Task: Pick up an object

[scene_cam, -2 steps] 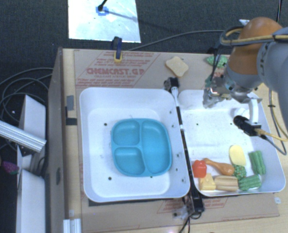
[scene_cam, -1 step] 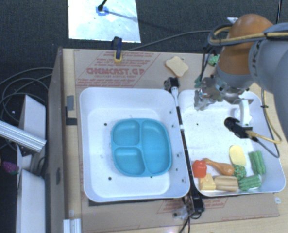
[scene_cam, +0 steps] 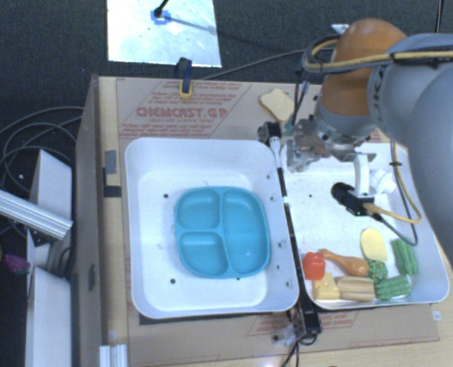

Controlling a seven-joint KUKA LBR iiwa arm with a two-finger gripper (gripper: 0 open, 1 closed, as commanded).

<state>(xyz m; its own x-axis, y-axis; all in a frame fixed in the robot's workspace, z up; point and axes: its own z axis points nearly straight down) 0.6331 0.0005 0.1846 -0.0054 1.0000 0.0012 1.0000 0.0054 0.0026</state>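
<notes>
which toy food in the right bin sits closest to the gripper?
The pale yellow piece, topmost of the cluster; the others lie lower, farther from the gripper.

You have a light-blue plastic divided tray [scene_cam: 222,232] lying flat mid-floor in the left shallow white bin [scene_cam: 146,205]. At 12 o'clock from it, a blue-and-yellow clamp [scene_cam: 184,77] grips the cardboard sheet [scene_cam: 211,105]. At 9 o'clock, black cables [scene_cam: 27,140] loop on the floor.

Bare floor mid right bin [scene_cam: 318,212], toy food [scene_cam: 360,270] crowding its near end, arm [scene_cam: 417,105] overhanging far end
</notes>
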